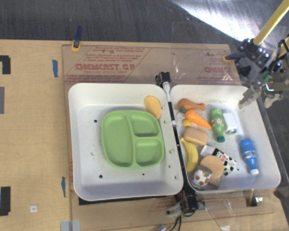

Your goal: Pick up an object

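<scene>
Up at the right edge you can see the gripper (247, 100) hanging over the far right corner of the right white plastic bin (269, 143), but the wrist hardware is cut off by the frame and tangled with cables; whether it is open or closed cannot be told from here, and nothing shows in its grasp.

Below it, the bin's objects are crowded. You can pick out a green plastic bottle with a pale label (217, 123), lying near the middle, a blue bottle with a white cap (249, 155) near the right wall, an orange toy carrot (198, 119), a brown drumstick-shaped toy (190, 104), a tan bread-like block (196, 137) and a yellow banana (191, 157). At the near end, a black-and-white patterned piece (225, 160) is partly buried and hard to identify.

The left white bin (82, 129) holds a smooth green three-compartment tray (132, 138), with a yellow oval toy (153, 106) beside its far corner.

Red lettering on the clear sheet (106, 64) beyond the bins reads roughly "CHEMCAST".
</scene>
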Motion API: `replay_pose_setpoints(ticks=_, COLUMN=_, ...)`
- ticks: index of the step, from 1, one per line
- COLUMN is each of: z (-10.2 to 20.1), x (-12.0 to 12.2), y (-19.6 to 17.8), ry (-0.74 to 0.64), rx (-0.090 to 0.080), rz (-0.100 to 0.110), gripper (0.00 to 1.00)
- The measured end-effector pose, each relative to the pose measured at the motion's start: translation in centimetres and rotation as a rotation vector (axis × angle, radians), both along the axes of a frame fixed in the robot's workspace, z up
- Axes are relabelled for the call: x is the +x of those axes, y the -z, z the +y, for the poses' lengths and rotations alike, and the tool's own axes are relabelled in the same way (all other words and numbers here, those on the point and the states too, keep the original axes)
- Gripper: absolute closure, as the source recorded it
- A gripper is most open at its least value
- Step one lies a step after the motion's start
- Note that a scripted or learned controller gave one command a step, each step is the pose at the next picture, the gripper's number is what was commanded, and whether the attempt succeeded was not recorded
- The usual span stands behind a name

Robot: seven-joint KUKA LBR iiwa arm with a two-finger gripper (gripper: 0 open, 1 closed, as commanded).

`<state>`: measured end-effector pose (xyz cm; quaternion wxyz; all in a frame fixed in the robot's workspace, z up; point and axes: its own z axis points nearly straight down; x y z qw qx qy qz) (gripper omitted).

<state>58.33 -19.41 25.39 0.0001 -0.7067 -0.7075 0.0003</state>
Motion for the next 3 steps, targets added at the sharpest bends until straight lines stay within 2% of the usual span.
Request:
replay_pose_setpoints(ticks=1, z=2.2, x=0.8, y=15.2, ry=0.017, rx=-0.002, rz=-0.006, gripper=0.00)
replay_pose_setpoints(ticks=2, z=2.2, x=1.0, y=14.0, ry=0.018, rx=-0.004, rz=-0.013, gripper=1.00)
replay_pose_setpoints(ticks=3, z=9.1, x=-3.0, y=5.4, ry=0.086, rx=0.002, rz=-0.009, gripper=1.00)
